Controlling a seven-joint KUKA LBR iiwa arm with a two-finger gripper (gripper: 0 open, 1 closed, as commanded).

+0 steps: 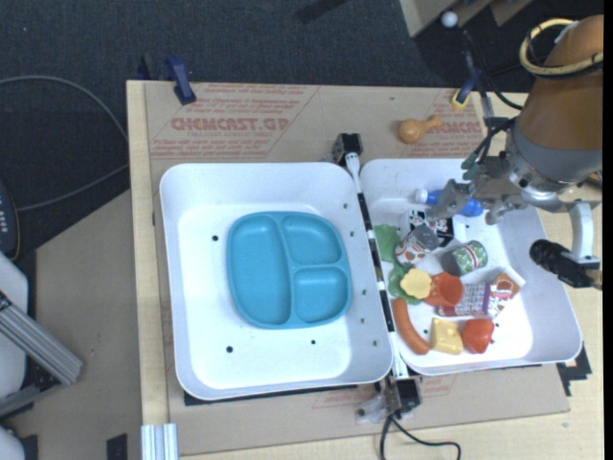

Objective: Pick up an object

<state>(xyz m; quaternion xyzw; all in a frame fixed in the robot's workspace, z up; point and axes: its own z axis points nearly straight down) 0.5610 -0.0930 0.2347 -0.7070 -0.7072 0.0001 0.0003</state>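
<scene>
The right bin holds a heap of toy food: a green can, a yellow piece, a red tomato, an orange sausage, a cheese wedge, a red pepper and a printed packet. My gripper reaches in from the right and hangs low over the heap's far left part, close to a small white and red cup and a green leaf. I see nothing lifted out of the heap.
In the left bin lies a blue divided plate. A wooden toy rests on the bench behind the right bin. A blue clamp sits at the bench's far left corner. A black part juts over the right bin's right rim.
</scene>
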